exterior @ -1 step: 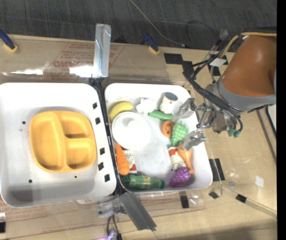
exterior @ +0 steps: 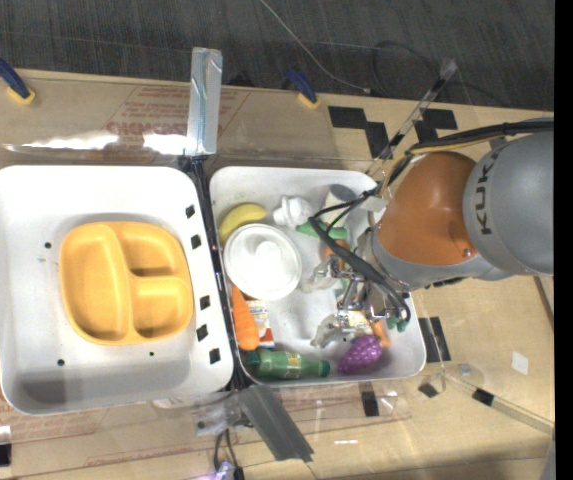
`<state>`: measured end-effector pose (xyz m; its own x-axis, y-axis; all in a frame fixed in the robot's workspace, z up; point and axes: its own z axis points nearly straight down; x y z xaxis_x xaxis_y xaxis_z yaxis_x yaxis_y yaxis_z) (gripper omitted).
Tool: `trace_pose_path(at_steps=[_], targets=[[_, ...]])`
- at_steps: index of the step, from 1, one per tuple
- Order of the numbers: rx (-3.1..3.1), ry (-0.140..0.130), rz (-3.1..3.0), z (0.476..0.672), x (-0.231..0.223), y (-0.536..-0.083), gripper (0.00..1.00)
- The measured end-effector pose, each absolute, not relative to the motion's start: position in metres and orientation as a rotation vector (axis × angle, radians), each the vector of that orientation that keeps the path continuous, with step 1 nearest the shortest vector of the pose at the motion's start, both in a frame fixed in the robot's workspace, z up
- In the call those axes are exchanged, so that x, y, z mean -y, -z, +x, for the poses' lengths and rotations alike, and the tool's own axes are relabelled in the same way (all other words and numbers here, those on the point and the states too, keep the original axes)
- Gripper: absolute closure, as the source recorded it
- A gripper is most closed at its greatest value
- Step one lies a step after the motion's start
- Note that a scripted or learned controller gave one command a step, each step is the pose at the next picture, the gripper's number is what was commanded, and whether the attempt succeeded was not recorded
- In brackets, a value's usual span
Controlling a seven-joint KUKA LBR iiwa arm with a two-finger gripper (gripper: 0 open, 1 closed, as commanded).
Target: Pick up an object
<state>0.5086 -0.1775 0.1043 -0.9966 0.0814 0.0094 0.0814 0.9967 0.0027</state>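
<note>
Bins are sitting side by side under me, and I'm looking at the left bin (exterior: pixel 6 298) first: it is carrying a yellow divided tray (exterior: pixel 126 278) and nothing I'm after. Over in the right bin (exterior: pixel 266 180) the clutter is lying thick, and the arm (exterior: pixel 466 213), grey with its orange band, is reaching in from the right and hanging over the bin's right half.

I'm judging that we are in the descent-to-grasp step, with nothing lifted yet. A white bowl (exterior: pixel 262 261) is taking up the middle, a yellow fruit (exterior: pixel 242 215) is lying on its far side, a carrot (exterior: pixel 245 325) is running along the left wall, and a green bottle (exterior: pixel 288 365) is lying along the near wall.

Now the claw (exterior: pixel 351 318): it is working low in the near right part of the bin, just on the far side of a bunch of purple grapes (exterior: pixel 363 352). Cables and metal are tangling my view there, so I'm unable to say how far apart it is standing or whether it is touching the grapes; I am seeing nothing gripped.

As a guess, the grapes are the likeliest target. The next move is calling for a short, straight drop onto them, keeping clear of the bottle end just to the left and the near wall.
</note>
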Motion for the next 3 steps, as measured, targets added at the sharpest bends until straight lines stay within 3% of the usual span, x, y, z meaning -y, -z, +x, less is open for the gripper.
trace_pose_path(at_steps=[1,2,3], targets=[[3.138,0.001,-0.128,0.511,0.179,-0.108,0.0],[3.138,-0.002,0.228,0.484,0.21,-0.094,0.0],[3.137,-0.002,0.231,0.485,0.21,-0.094,0.0]])
